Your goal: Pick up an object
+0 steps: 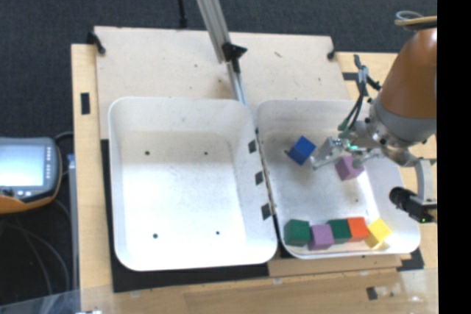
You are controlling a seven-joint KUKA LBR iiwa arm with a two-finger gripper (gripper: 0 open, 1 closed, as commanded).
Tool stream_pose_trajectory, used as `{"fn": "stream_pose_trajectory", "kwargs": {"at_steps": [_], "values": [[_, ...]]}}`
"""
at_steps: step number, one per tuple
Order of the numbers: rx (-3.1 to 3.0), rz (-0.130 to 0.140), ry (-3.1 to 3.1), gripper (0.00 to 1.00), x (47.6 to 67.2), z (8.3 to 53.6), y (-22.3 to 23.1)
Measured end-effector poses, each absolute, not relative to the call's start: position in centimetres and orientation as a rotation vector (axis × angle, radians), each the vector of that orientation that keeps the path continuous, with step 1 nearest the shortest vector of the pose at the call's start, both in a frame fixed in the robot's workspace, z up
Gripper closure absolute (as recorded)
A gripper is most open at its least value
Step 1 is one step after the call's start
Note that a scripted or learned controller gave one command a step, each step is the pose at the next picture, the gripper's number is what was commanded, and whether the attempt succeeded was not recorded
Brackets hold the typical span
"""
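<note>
A small grey screen [26, 167] sat off the left edge of the surface [169, 59]. The left bin [118, 158] lay on the surface with its long side against the right bin [276, 121]. A slanted metal pole [210, 11] crossed the top of the frame and ended just above where the two bins met. In the right bin, a blue cube [300, 150] lay near the upper middle, tilted. Just beside it to the right, the jaws [333, 151] hung low over the bin floor; whether they were parted or closed could not be told, and nothing was seen between them. A purple cube [348, 168] lay right by the jaws, slightly below them. Along the bin's lower edge stood a row: green cube [296, 232], second purple cube [321, 235], second green cube [339, 229], orange cube [358, 228] and yellow cube [378, 232], touching or nearly so. The arm [412, 92] entered from the right.
</note>
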State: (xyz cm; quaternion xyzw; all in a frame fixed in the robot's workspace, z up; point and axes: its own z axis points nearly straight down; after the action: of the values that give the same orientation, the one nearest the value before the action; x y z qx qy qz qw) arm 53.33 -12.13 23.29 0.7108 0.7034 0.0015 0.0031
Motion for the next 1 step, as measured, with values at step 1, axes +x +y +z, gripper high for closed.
{"fn": "stream_pose_trajectory", "kwargs": {"at_steps": [1], "values": [[2.229,0.005,2.205,0.00,53.33,23.29,-12.13]]}}
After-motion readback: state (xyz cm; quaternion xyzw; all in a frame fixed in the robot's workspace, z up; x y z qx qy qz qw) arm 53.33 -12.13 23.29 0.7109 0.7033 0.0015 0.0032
